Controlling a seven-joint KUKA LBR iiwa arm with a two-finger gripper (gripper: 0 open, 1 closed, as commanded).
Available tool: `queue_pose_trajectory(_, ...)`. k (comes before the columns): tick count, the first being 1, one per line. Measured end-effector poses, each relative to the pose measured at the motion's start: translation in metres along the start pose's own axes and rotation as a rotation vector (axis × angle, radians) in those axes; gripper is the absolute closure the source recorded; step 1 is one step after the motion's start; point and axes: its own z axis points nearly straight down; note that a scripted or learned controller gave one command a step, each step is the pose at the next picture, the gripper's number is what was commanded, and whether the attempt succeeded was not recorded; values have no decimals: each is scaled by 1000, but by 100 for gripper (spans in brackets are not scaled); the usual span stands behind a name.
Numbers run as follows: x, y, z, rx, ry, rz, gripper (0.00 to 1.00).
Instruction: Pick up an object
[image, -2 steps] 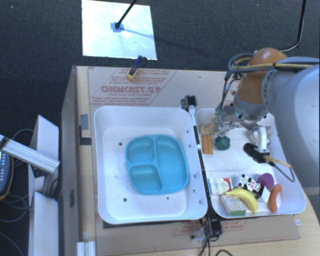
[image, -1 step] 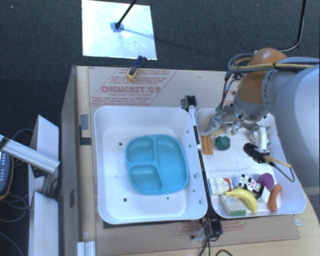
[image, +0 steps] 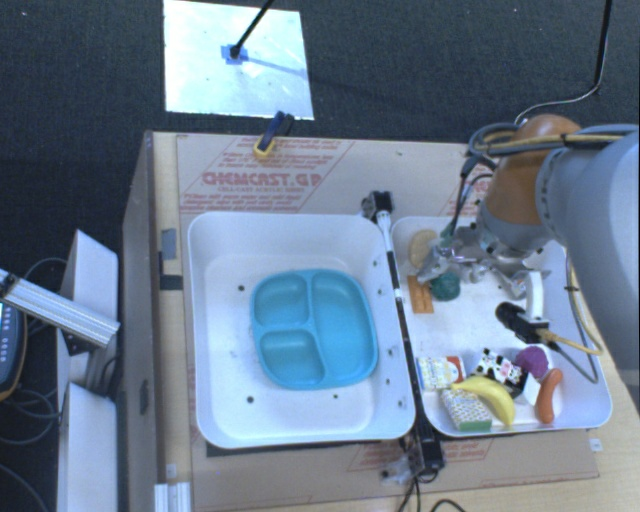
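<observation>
Hand (image: 447, 268), low in right bin (image: 590, 400), finger spread indiscernible, dark-green object (image: 445, 288) directly beneath: risk of glancing off it or snagging orange card (image: 419, 296) just beside, lifting nothing.

Dark carpeted floor (image: 70, 90) all round. A pale, shiny sheet (image: 238, 60) lies on it beyond the surface (image: 300, 170), whose top is brown printed board. White boxes (image: 85, 300) and loose cables (image: 25, 410) sit left.
</observation>
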Motion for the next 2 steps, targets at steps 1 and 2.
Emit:
queue_pose_trajectory(1,2,3,-13,-6,3,-4,100)
queue_pose_trajectory(2,1,2,-13,-5,2,-4,0)
